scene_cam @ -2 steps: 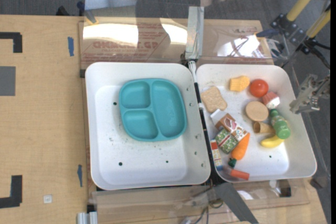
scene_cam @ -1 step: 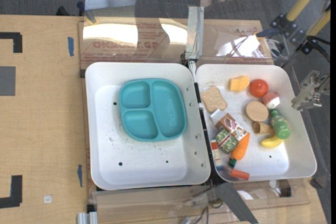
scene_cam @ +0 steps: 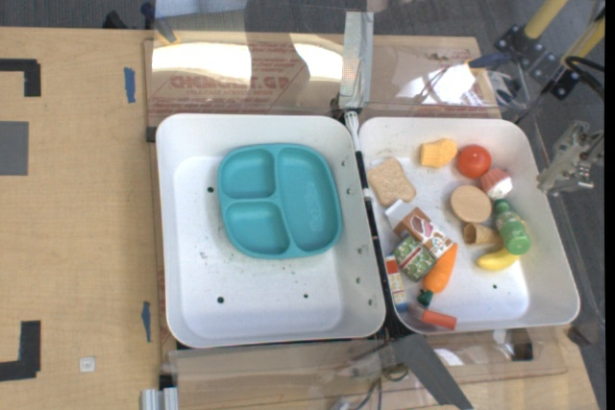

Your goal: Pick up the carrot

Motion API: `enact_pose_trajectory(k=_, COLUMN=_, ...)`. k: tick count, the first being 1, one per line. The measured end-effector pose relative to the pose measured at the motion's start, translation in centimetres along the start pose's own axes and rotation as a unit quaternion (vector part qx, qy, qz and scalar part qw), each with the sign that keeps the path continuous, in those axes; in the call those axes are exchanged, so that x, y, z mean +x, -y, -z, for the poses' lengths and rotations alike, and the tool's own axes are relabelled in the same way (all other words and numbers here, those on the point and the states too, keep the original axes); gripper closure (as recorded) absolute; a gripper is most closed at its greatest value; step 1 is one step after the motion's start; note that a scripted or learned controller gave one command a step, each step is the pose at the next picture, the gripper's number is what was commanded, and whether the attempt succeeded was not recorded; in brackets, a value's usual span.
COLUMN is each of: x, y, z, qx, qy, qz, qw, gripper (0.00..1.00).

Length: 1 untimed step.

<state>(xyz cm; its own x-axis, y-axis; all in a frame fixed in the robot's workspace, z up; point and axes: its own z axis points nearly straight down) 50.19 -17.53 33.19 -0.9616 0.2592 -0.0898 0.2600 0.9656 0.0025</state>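
Note:
The carrot (scene_cam: 439, 273) is a small orange cone lying in the right bin (scene_cam: 548, 302), in its front left part. Its thick end points up and to the right, and its tip points toward the bin's front edge. It rests against a printed red and green packet (scene_cam: 419, 243) just to its upper left. A short red and orange stick (scene_cam: 436, 319) lies just in front of it.
The right bin also holds a yellow cheese wedge (scene_cam: 438, 152), a tomato (scene_cam: 473, 160), a cracker (scene_cam: 391, 180), a tan disc (scene_cam: 471, 203), a green bottle (scene_cam: 512, 234) and a banana (scene_cam: 497, 258). A teal divided plate (scene_cam: 281, 199) sits in the left bin (scene_cam: 192, 302).

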Motion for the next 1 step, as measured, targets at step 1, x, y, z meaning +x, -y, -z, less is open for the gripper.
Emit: enact_pose_trajectory(k=1, x=-1.34, y=4.76, z=2.0, qx=-0.003, qy=-0.039, qz=0.127, qw=0.9911, gripper=1.0)
